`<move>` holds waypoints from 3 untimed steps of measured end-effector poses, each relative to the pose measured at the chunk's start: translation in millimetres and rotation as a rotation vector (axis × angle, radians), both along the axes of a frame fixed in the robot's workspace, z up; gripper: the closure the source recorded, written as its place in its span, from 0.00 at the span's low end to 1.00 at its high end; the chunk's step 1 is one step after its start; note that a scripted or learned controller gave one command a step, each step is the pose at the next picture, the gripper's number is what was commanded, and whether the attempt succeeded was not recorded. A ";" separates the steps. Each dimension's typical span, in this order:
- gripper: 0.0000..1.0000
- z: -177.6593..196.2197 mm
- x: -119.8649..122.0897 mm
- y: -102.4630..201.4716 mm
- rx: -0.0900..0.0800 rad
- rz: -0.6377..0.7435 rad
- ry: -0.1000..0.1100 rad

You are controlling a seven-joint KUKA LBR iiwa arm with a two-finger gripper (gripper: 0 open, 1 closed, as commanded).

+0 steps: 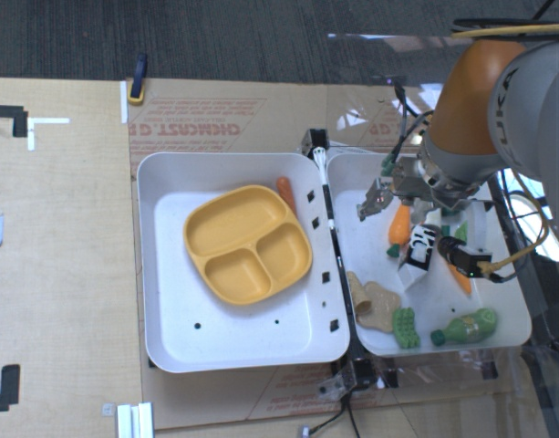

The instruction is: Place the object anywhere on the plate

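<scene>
One arm (498,99) bends down over the right bin (507,331); gripper (416,231) seemingly clamps an orange carrot (399,224).

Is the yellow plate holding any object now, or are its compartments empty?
Empty: all three compartments of the yellow plate show bare. An orange item lies beside its rim, in the left bin.

One fixed camera, mounted above my desk (60,272), looking down at a slant. Both white bins sit mid-frame: left bin (160,318) and right bin (512,322) side by side, fully in view at moderate range. Dark floor (215,16) runs along the top of the frame, so the far side is up. My arm (498,89) enters from the right edge, looming large, nearer the lens.
</scene>
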State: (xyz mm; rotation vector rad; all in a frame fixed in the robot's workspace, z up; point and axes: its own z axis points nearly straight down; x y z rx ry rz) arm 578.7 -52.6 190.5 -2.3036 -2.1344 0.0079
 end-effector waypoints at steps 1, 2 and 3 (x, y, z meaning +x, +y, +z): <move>0.00 0.0 0.0 0.0 0.000 0.000 0.000; 0.00 0.0 0.0 0.0 0.000 0.000 0.000; 0.00 0.0 0.0 0.0 0.000 0.000 0.000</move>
